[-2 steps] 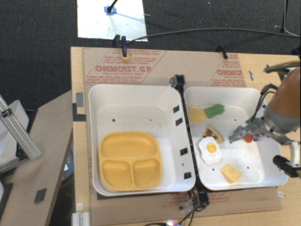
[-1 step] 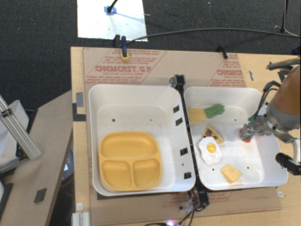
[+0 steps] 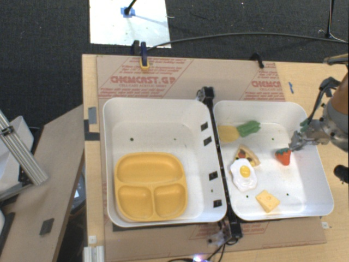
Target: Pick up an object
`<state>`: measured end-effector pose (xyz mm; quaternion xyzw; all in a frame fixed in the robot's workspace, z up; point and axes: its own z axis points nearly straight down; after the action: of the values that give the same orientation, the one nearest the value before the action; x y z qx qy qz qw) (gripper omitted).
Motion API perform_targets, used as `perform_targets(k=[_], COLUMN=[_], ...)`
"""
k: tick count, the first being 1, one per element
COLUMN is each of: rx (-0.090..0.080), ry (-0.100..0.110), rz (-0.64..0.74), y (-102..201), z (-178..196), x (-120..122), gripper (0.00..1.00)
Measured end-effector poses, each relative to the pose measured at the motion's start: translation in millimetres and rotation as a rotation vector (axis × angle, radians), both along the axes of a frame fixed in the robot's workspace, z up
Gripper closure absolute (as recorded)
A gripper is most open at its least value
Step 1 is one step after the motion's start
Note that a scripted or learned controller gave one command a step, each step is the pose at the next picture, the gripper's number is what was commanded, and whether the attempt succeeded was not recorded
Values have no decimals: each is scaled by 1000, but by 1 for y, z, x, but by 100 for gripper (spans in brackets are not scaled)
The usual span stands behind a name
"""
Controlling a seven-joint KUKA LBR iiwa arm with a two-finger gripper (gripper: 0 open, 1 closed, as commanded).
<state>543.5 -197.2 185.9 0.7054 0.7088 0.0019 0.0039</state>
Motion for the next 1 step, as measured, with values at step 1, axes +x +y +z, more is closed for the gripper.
perform_targets(k=[1], rx=[1], ry=[4], rz=[1], y=[0], z=[20], x=[1], gripper=[100])
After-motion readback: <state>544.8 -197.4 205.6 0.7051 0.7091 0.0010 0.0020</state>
